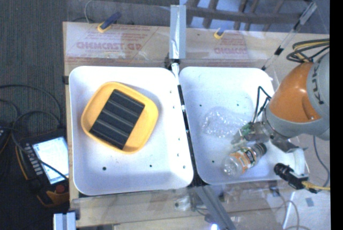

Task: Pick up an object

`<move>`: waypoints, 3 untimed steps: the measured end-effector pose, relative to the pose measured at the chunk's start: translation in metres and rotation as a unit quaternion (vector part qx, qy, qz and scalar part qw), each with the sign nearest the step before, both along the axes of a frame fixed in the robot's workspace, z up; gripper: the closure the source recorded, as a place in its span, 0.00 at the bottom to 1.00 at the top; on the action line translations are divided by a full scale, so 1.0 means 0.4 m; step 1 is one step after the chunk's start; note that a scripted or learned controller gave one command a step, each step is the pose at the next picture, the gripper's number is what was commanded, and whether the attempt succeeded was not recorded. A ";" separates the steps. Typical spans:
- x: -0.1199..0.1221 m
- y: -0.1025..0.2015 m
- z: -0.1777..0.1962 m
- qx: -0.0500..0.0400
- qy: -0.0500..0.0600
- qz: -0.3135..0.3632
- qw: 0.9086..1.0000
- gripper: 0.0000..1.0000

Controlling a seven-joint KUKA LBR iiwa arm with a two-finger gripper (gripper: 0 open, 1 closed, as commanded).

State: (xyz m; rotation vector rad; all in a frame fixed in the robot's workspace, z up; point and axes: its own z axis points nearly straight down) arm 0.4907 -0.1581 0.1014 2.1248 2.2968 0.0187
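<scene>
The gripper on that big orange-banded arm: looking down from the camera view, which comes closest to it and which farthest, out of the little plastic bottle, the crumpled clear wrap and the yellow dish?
From the gripper, low in the right bin:
1. Plastic bottle, lying on its side just below it in the same bin.
2. Crumpled clear wrap, a little to its left in the right bin.
3. Yellow dish with the dark ribbed block, far across in the left bin.

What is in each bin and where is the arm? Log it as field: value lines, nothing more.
left bin: yellow dish holding a black ribbed block
right bin: clear plastic bottle lying on its side near the front; crumpled clear wrap mid-bin
arm: over the right bin's right side, above the bottle's end
gripper: low over the bin beside the bottle; finger state cannot be told
held object: none visible
</scene>
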 end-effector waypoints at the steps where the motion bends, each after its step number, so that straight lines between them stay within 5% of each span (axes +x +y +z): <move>1: 0.000 0.000 0.000 0.000 0.000 0.000 1.000 0.00; 2: -0.008 0.035 -0.025 -0.005 0.001 -0.003 1.000 0.00; 3: -0.002 0.044 0.002 -0.002 0.000 -0.001 1.000 1.00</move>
